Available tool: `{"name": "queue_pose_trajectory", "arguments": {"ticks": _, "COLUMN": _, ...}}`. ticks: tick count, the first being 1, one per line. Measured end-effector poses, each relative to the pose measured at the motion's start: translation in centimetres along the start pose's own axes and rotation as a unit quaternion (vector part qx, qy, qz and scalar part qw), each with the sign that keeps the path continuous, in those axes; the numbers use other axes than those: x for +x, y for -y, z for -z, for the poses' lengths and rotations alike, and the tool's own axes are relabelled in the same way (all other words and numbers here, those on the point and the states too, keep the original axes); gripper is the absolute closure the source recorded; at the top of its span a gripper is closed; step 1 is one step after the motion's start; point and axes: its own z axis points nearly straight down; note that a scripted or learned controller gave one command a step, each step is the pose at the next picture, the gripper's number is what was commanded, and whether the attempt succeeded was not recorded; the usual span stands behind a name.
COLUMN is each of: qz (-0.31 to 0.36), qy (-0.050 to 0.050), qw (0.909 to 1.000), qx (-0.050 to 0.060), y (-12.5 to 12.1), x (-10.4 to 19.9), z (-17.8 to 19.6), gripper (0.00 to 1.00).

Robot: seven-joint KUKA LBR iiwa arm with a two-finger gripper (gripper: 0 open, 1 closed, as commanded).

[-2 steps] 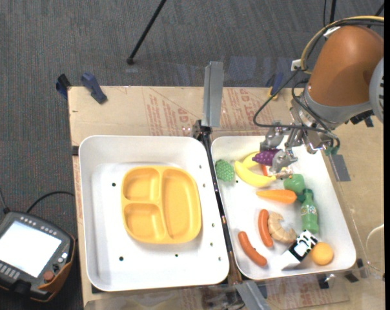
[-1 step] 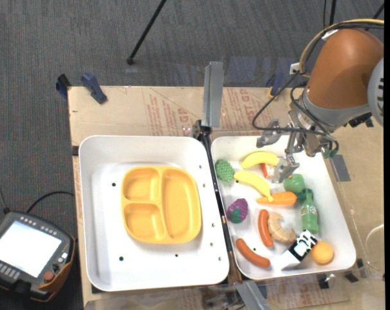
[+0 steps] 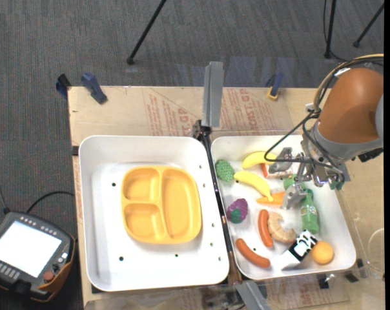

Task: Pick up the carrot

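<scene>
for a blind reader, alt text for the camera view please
A grey arm's claw hangs over the right white bin of toy food, just above a carrot lying beside two bananas. The left bin holds a yellow divided plate.

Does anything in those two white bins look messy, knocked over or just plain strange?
Nothing looks spilled or broken. The lopsidedness stands out: the toy food, including bananas, sausages and an orange, is crowded into the right bin, while the left bin holds a yellow divided tray sitting slightly askew.
</scene>
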Motion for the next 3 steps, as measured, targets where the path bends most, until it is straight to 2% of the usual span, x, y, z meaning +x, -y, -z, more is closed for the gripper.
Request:
{"name": "queue_pose_trajectory", "arguments": {"ticks": 1, "qz": -0.031, "qy": 0.008, "qw": 0.9995, "qx": 0.001, "y": -0.8, "x": 1.4, "z": -5.8, "gripper": 0.00}}
{"name": "queue_pose_trajectory", "arguments": {"ticks": 2, "qz": -0.177, "qy": 0.001, "qw": 0.9842, "qx": 0.000, "y": -6.8, "x": 3.9, "z": -6.5, "gripper": 0.00}}
{"name": "queue_pose_trajectory", "arguments": {"ticks": 3, "qz": -0.162, "qy": 0.009, "qw": 0.9867, "qx": 0.001, "y": -4.3, "x": 0.8, "z": 3.4, "gripper": 0.00}}
